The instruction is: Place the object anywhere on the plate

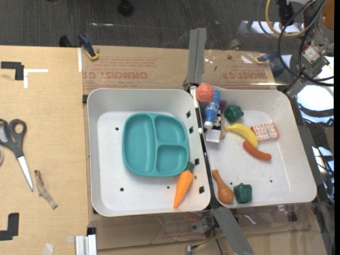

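The plate [155,144] is teal with three compartments, and it lies flat in the left white bin [103,158]. No object lies on it. A carrot [183,188] lies just beside the plate's lower right corner. Its thick end is next to the plate and its tip points away from it.

To the right of the plate, past the wall between the bins, the right white bin [289,174] holds the other things. Nearest to the plate are a small blue bottle [211,115] and a pinkish-orange ball [205,93]. Farther right of the plate are a banana [241,133], a sausage [257,151] and a red and white packet [264,131]. A drumstick [222,187] lies lower right of the plate.

The arm [319,20] is well apart from the plate, up at the far right among cables. I cannot tell if its gripper is spread or pressed together.
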You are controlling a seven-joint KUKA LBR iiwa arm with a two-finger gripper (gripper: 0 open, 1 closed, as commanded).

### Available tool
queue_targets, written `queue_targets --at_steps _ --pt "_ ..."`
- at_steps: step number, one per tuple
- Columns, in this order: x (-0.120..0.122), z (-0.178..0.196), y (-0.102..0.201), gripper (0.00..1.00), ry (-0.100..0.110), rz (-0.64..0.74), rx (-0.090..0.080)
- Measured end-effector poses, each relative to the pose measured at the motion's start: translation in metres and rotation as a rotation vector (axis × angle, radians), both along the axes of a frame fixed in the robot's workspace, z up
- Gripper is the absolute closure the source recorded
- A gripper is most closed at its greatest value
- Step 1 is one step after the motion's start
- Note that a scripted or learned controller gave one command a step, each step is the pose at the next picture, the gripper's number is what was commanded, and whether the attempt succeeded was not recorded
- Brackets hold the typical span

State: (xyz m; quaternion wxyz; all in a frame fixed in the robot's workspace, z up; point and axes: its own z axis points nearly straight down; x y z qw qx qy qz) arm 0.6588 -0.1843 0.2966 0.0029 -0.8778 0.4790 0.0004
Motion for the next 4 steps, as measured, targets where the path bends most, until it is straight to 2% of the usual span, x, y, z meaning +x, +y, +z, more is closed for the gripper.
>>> queue_targets --at_steps 1,2,3,4 --pt "-0.095 0.016 -0.022 1.0 0.003 -0.288 -0.001" --pt "0.001 -0.061 0.004 1.0 0.001 -0.398 0.0" --pt "0.001 0.029 -0.028 1.0 -0.001 -0.502 0.0" --pt "-0.063 0.038 -0.028 1.0 0.003 -0.603 -0.001"
